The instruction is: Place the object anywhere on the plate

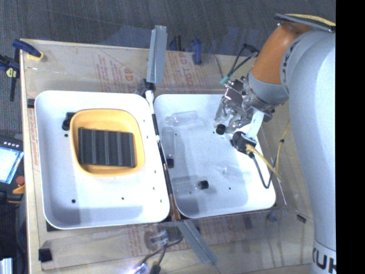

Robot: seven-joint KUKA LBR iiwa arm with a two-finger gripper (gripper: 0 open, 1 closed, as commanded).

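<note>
Down in the right shallow white bin, a small black object lies on the floor near the front. Well apart, in the left white bin, sits the yellow rounded plate bearing a dark ribbed insert. Above the right bin's far side hangs the two-finger gripper; whether it is wide or narrow I cannot tell.

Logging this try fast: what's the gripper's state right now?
Gripper: cannot be told; it hangs over the right bin.
</note>
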